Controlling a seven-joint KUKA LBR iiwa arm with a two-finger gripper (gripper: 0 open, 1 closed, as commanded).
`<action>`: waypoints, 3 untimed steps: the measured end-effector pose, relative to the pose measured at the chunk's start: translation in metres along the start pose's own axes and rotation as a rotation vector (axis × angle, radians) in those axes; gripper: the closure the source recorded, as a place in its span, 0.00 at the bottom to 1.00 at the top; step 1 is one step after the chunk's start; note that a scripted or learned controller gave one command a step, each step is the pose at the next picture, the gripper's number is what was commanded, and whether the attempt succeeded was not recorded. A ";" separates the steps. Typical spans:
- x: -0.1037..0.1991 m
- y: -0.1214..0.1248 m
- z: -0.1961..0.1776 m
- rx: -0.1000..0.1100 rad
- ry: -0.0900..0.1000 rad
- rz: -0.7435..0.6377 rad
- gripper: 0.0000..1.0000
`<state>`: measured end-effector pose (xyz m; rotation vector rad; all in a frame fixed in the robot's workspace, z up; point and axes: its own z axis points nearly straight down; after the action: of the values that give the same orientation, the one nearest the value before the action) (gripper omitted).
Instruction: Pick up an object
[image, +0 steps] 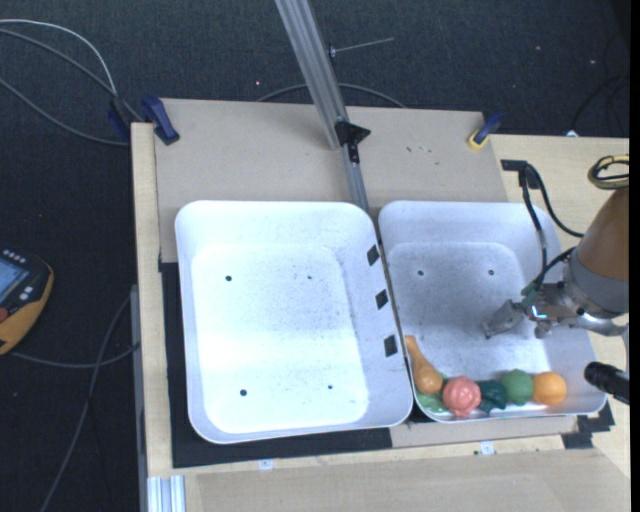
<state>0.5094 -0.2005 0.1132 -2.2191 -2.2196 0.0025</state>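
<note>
Several small toys lie in a row along the front wall of the right bin (450, 235): an orange carrot-shaped piece (424, 367), a pink-red ball (461, 394), a green piece (511, 387) and an orange ball (549, 387). My gripper (520, 321) hangs over the right part of this bin, a little behind the row, closest to the green piece and the orange ball. Its fingers stand apart, open, with bare bin floor showing between them. It holds nothing.
The left bin (270, 320) lies beside the right one, with black clips (381, 298) along the shared wall. A slanted aluminium bar (320, 70) crosses the back of the bench. Cables (535, 215) run near the right bin's far right corner.
</note>
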 end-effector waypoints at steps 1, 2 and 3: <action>0.000 0.001 -0.013 -0.005 -0.001 0.000 1.00; 0.000 0.004 -0.055 -0.007 -0.002 0.000 1.00; 0.000 0.005 -0.095 -0.007 -0.002 0.000 1.00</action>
<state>0.5144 -0.2010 0.2087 -2.2236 -2.2246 -0.0034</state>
